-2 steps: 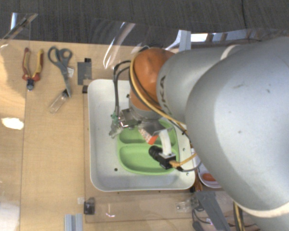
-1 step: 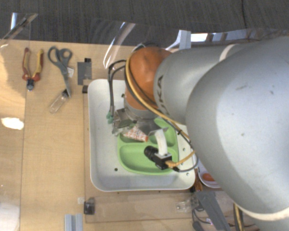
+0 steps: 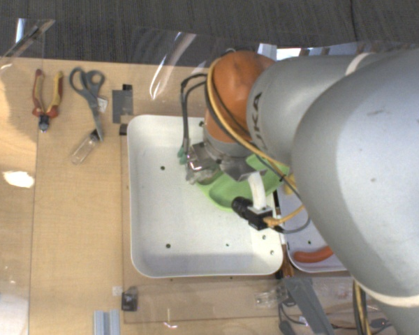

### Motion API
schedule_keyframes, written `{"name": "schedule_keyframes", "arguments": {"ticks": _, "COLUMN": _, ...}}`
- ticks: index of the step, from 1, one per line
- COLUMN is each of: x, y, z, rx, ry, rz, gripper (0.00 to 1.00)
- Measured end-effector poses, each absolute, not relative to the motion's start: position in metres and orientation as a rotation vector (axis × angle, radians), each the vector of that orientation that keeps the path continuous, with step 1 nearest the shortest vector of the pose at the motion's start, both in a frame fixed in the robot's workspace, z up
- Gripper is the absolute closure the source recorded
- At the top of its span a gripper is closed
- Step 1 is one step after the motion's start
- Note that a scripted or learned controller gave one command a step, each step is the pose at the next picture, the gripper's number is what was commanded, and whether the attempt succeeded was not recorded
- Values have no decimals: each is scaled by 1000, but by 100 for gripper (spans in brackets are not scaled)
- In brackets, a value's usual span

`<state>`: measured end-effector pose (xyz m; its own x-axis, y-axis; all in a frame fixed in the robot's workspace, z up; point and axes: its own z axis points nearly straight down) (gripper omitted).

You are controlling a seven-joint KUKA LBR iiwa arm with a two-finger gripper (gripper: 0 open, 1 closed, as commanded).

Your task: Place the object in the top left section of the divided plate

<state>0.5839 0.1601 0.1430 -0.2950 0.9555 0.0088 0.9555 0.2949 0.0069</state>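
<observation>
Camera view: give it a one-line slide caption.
KUKA arm reaches over the left white bin, its hand low above a green divided plate.

The grey arm [image 3: 349,166] reaches in from the right, its hand [image 3: 195,165] pointing down

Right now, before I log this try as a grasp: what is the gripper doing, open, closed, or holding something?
Gripper: cannot be told. It sits low over the left bin at the edge of the green plate, and the wrist hides it.
</observation>
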Motion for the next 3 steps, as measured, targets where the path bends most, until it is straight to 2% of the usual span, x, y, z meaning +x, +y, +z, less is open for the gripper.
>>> {"name": "schedule_keyframes", "arguments": {"ticks": 1, "x": 548, "y": 135, "z": 213, "rx": -1958, "ry": -2460, "rz": -7, "gripper": 100}}
{"name": "schedule_keyframes", "arguments": {"ticks": 2, "x": 510, "y": 207, "z": 150, "rx": -2362, "ry": -2072, "rz": -4, "gripper": 100}}
{"name": "schedule_keyframes", "arguments": {"ticks": 3, "x": 488, "y": 150, "z": 251, "rx": -2445, "ry": -1975, "rz": -8, "gripper": 100}}
